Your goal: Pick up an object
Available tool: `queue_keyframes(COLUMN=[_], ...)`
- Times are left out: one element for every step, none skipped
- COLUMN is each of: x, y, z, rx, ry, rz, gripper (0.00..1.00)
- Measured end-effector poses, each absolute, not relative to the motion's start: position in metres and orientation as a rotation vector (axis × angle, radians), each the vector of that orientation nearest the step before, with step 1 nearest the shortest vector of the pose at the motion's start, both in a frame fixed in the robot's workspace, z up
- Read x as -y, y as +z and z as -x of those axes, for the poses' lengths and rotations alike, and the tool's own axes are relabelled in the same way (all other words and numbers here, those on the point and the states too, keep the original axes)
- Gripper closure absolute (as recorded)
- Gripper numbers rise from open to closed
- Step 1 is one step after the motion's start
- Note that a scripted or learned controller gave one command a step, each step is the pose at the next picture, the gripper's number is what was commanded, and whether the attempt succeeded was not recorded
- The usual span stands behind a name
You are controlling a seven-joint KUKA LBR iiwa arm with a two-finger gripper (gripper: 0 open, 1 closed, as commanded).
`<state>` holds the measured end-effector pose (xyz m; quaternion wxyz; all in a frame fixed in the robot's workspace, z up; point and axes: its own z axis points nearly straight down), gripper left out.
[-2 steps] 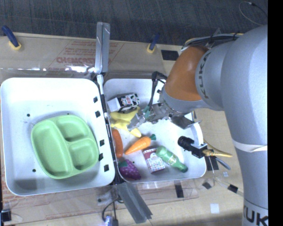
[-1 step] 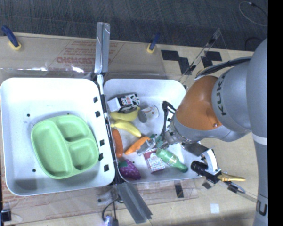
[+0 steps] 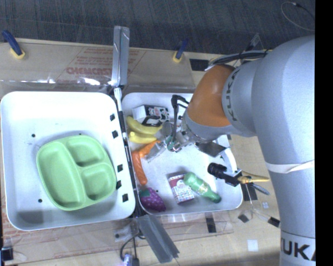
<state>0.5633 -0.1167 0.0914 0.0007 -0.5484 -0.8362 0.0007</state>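
Under the two-finger gripper [image 3: 169, 140], finger state unclear: right white bin [image 3: 232, 201] on brown printed bench [image 3: 88, 60], dark floor [image 3: 155, 4] beyond. Yellow banana [image 3: 139, 129] touching left; "KUKA" on grey arm [image 3: 288, 93].

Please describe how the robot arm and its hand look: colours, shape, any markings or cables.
The arm is thick, rounded and light grey, with an orange band above the wrist and KUKA lettering in dark letters. The hand is small, metallic grey. A black cable runs along the wrist.

Tray [image 3: 72, 173] in left bin [image 3: 11, 148]
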Motion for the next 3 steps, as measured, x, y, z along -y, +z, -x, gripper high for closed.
queue_keyframes(x=[0.111, 0.119, 0.143], y=[0.089, 0.082, 0.085], z=[-0.595, -0.619, -0.645], rx=[2.587, 2.624, 2.577], ry=[0.028, 0.083, 0.04], rz=[1.747, 1.512, 1.729], gripper=[0.0, 0.0, 0.0])
